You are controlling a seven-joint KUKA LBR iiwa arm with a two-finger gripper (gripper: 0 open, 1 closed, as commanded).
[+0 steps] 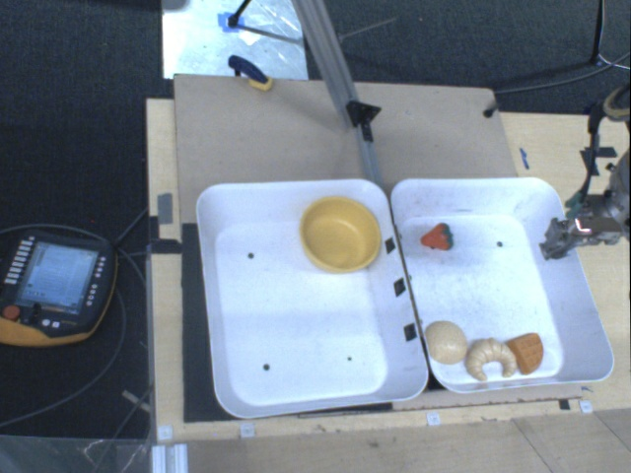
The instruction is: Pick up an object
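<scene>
The right bin (567,294) holds a small red strawberry (437,236) near its back left. Along its front lie a cream round bun (446,342), a pale croissant (490,358) and an orange-brown piece of bread (526,352), close together. A yellow bowl (340,233) sits at the back right of the left bin (237,363). My gripper (562,238) hovers at the right bin's right rim, far from every object. Nothing shows between its fingers.
A metal pole (330,52) slants from the top of the view down to the gap between the bins. A teach pendant (51,286) lies on the floor at the left. Cables hang at the far right beside the arm.
</scene>
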